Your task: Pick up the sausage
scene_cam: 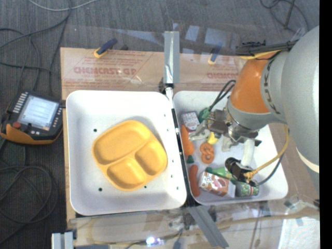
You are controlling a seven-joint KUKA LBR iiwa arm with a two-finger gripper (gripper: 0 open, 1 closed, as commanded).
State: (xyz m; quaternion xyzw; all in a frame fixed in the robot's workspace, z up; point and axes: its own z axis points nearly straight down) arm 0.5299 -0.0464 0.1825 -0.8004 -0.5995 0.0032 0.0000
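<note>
Far left, off the desk (72, 61), an orange-cased pendant (32, 117) lies on the floor. Left bin (78, 191): a yellow divided tray (129, 153), nothing else in it. Right bin (277, 183): clutter of toy food. Along its left wall, an orange carrot-like piece (186, 140) up top, and below it a reddish-brown stub, probably the sausage (193, 179), lying lengthwise just beside the wall, near a red packet (215, 184). A pretzel-shaped orange piece (207, 151) sits mid-bin, a green can (248, 190) near the front edge, a small red-white packet (190, 120) near the back. The arm (259, 95) comes in from the right and hangs over the bin's upper middle. The hand (215, 126) is buried in cables and bracketry above the clutter; whether it's wide or narrow, cannot tell. Nothing visibly held.

Step, my read: approach phase, grasp not yet made. The hand is over the back half of the bin, the sausage is apart from it toward the front-left corner. The next move calls for shifting toward that corner and lining the grip across the sausage's short axis. Risk: bin wall and red packet crowd it, so little room on either side.
</note>
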